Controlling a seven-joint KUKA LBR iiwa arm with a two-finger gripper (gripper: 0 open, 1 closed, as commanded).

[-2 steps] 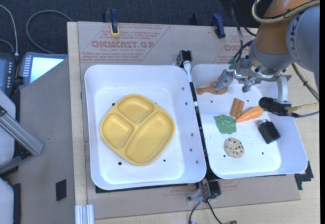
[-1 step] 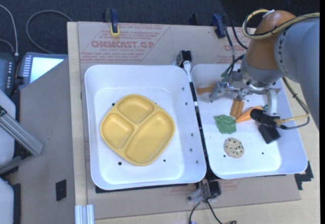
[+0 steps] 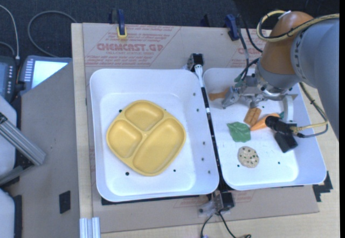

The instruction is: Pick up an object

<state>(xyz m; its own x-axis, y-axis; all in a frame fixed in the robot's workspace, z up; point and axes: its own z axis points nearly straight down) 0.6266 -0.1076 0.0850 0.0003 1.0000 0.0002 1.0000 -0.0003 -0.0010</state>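
Directly below the gripper, whose finger state cannot be told, a bread roll is seen lying nearly upright.

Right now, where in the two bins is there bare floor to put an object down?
Left bin: bare strips all around the yellow divided plate, widest along the far wall. Right bin: free along the near wall, right of the cookie. Crowded: its far half, around the gripper, carrot and green leaf.

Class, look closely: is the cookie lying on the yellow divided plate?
No, the cookie lies in the right bin, while the yellow plate sits in the left bin.
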